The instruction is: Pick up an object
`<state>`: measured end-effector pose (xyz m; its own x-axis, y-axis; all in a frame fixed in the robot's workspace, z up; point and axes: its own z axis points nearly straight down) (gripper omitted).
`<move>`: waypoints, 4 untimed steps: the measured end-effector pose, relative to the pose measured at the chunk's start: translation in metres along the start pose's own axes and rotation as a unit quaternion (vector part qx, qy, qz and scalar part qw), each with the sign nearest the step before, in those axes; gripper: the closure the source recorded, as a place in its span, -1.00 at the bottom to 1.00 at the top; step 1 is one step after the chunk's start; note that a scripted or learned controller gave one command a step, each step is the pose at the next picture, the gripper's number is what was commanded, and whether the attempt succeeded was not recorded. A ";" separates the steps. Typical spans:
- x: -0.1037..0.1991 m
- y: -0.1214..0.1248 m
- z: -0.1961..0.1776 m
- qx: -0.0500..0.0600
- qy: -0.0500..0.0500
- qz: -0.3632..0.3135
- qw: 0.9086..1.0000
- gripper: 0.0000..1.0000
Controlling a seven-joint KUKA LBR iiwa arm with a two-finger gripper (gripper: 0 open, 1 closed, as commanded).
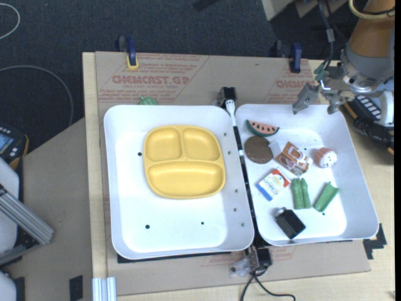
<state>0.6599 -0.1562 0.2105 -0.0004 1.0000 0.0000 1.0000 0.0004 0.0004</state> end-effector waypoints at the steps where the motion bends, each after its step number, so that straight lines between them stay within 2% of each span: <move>1: -0.010 -0.060 0.036 0.004 0.001 0.001 1.000 -1.00; 2: 0.025 0.009 0.125 -0.002 0.000 -0.003 1.000 -1.00; 3: 0.025 -0.103 0.126 0.005 0.001 0.002 1.000 -1.00; 4: 0.025 -0.098 0.115 -0.001 0.000 0.001 1.000 1.00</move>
<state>0.5622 -0.1308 0.0951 0.0020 1.0000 -0.0003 1.0000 -0.0020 0.0014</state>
